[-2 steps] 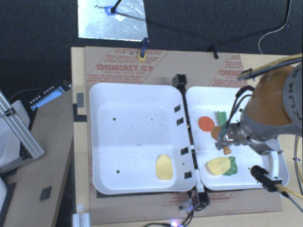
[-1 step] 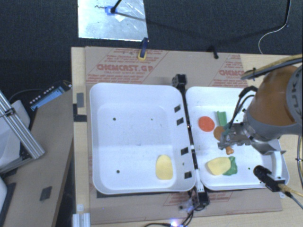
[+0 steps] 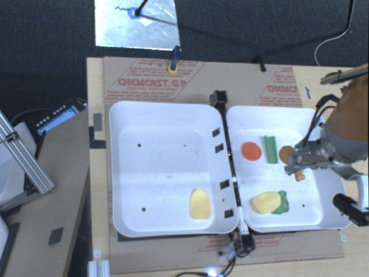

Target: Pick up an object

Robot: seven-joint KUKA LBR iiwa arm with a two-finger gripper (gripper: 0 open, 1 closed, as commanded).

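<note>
Hand (image 3: 297, 165): right of frame, low over the right bin (image 3: 253, 115) — whether clenched or released, cannot tell.
Brown object (image 3: 286, 153): roundish, touching the hand's left side, partly hidden.
Green block (image 3: 270, 149): long axis runs up-down in the frame.
Orange disc (image 3: 251, 151): just left of it.
Yellow piece (image 3: 265, 202): lower centre-right, green scrap (image 3: 281, 203) against it — shape unclear.
Left bin (image 3: 167, 111): yellow oval (image 3: 200, 203), upright.
</note>
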